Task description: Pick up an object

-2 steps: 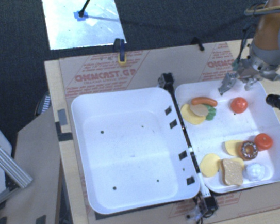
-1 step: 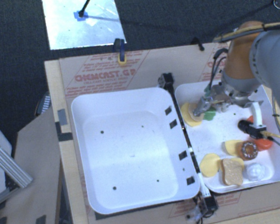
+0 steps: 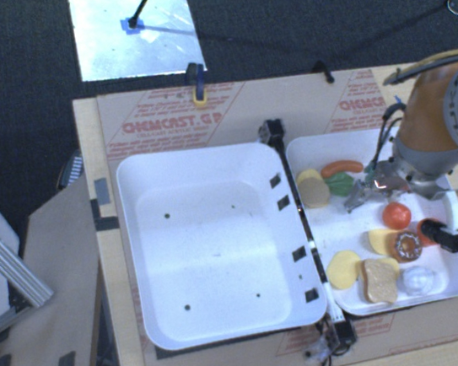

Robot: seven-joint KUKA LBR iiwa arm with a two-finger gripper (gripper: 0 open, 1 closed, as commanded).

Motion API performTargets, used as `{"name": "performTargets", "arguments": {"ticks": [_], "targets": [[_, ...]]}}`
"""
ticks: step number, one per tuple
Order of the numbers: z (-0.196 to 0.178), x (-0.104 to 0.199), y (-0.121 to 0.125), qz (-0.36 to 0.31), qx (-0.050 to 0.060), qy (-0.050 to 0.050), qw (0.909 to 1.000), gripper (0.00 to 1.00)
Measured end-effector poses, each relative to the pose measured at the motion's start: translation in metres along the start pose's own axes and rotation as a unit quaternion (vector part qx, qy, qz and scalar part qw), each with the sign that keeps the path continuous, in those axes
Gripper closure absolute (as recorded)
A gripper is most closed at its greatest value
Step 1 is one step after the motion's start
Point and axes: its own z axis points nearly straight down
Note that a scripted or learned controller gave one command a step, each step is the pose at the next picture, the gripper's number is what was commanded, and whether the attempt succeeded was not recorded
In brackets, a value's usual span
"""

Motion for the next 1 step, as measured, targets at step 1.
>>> {"name": "performTargets", "arguments": {"ticks": [1], "targets": [[0.0001, -0.0507, -0.033, 0.001, 0.0, 0.001, 1.0, 0.0]]}}
